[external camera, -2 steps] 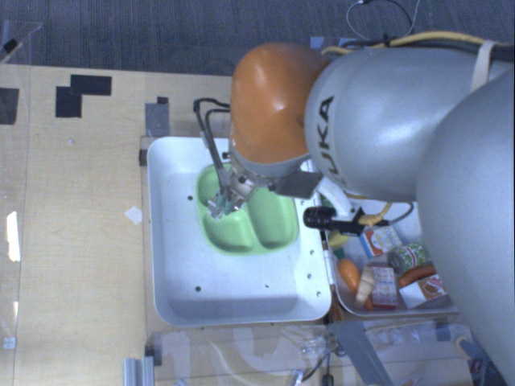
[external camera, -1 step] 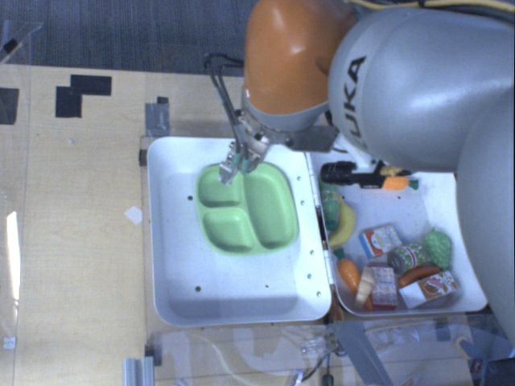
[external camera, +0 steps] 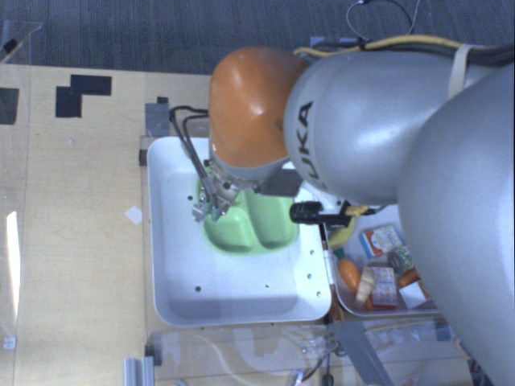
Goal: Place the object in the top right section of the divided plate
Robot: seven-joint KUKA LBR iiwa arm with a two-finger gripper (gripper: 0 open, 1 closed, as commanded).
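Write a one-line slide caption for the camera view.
KUKA arm reaches over the green divided plate in the left white bin; mixed objects sit in the right bin.

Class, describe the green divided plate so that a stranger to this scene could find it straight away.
Start at the left white bin, the larger one seen in the camera view. The divided plate lies in its upper middle, partly under the arm's orange band, with the pincer at its left edge. It is the one pale green thing in that bin, with rounded hollows.
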